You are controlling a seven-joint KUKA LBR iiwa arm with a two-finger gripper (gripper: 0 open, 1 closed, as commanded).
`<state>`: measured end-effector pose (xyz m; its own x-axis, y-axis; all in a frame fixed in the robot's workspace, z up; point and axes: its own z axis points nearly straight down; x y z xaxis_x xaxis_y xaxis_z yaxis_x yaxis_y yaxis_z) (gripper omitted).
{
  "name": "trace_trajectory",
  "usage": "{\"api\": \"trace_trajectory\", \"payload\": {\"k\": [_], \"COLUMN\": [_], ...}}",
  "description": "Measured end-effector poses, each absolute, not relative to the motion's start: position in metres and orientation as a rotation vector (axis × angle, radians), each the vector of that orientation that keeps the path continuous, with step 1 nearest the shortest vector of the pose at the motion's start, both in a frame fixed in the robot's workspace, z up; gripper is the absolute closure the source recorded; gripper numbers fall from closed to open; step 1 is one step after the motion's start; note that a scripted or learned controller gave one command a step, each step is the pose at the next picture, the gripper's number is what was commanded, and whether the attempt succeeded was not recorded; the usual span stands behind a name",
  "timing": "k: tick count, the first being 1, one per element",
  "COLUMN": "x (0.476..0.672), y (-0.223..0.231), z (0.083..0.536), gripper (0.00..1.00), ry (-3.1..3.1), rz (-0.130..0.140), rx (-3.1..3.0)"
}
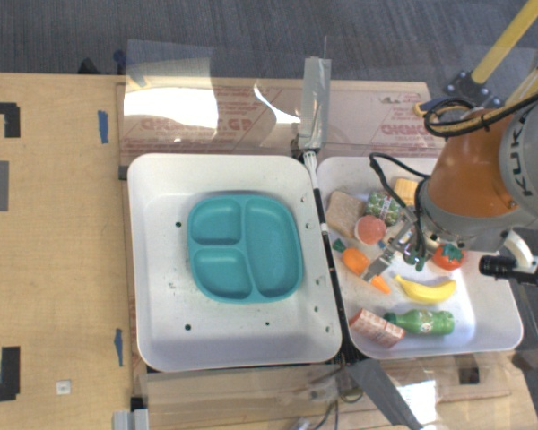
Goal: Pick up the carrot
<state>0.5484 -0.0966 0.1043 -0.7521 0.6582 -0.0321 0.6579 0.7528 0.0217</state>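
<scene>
Down in the right bin, the gripper hangs low, just at 3 o'clock of the carrot; whether it grips anything I cannot tell. A banana lies at 4 o'clock of the carrot, a green bottle below that. The left bin holds a teal divided plate.

One fixed camera looks down slantwise on both bins.
</scene>
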Motion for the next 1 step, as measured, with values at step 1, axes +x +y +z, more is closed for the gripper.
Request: {"api": "trace_trajectory", "payload": {"k": [1], "x": [0.5373], "y": [-0.0974], "z": [0.1028], "gripper": [0.0], "ry": [2.934], "rz": [0.011], "rx": [0.962]}}
